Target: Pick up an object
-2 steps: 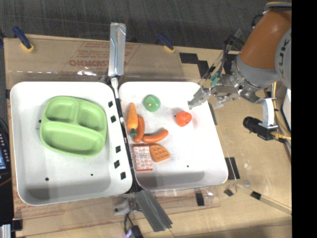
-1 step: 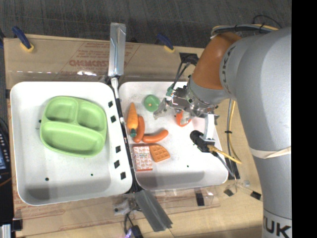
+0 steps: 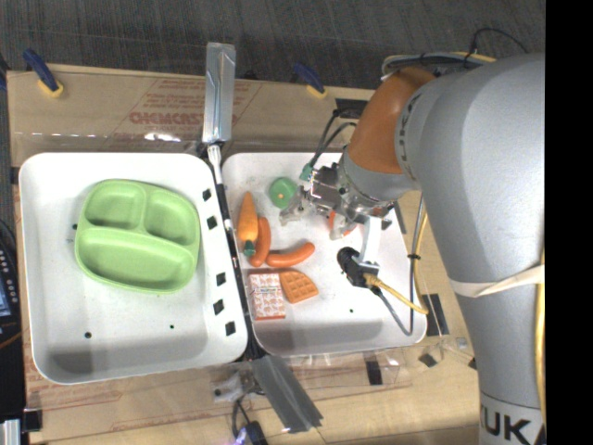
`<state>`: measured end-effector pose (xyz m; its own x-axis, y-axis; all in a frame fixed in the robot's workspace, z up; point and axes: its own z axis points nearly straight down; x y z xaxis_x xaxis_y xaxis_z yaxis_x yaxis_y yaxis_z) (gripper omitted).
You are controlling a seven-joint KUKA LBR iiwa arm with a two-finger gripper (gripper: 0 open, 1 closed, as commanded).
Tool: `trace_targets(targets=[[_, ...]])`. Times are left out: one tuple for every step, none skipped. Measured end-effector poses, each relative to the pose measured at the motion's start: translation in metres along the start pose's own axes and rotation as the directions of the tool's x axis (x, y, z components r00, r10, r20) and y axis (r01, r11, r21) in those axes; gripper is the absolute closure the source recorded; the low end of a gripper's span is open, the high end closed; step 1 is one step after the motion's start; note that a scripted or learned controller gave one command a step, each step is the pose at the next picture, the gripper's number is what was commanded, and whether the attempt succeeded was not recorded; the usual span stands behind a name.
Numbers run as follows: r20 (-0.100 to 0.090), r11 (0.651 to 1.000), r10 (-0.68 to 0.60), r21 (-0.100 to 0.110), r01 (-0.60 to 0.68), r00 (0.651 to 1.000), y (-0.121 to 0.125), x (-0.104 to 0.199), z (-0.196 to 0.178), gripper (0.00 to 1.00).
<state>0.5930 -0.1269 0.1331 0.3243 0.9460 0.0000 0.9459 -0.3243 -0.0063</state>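
Nearest the lens, the big grey arm [image 3: 482, 184] covers the right side of the frame, with its orange band [image 3: 375, 137] at upper centre and part of a maker's name, "UK", readable at the lower right. Its gripper [image 3: 326, 202] sits low over the upper middle of the right bin [image 3: 315, 336], and whether it is apart, together or clamped on anything I cannot tell, since wrist hardware hides it.

Candidates for picking lie close by: a green round toy [image 3: 283, 191] just left of the gripper, an orange carrot [image 3: 247, 219] touching a red-orange sausage [image 3: 263, 239] near the bin's left wall, a second sausage [image 3: 291, 254] at centre, and below it a waffle [image 3: 298, 286] beside a small red-and-white printed card [image 3: 266, 297] (its print too small to read).

Likely trouble: the toys are small, rounded and crowded, so a descent could nudge one aside or catch two together. A dangling yellow cable [image 3: 398, 295] might also snag.

Faint reddish lettering on the cardboard [image 3: 167, 114] at upper left is illegible. The green divided plate [image 3: 139, 235] lies in the left bin [image 3: 46, 341].
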Motion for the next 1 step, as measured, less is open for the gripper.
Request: trace_targets(targets=[[0.001,0.988,-0.154,-0.004,0.154,0.988,-0.0454,-0.0324,0.0420,0.00]])
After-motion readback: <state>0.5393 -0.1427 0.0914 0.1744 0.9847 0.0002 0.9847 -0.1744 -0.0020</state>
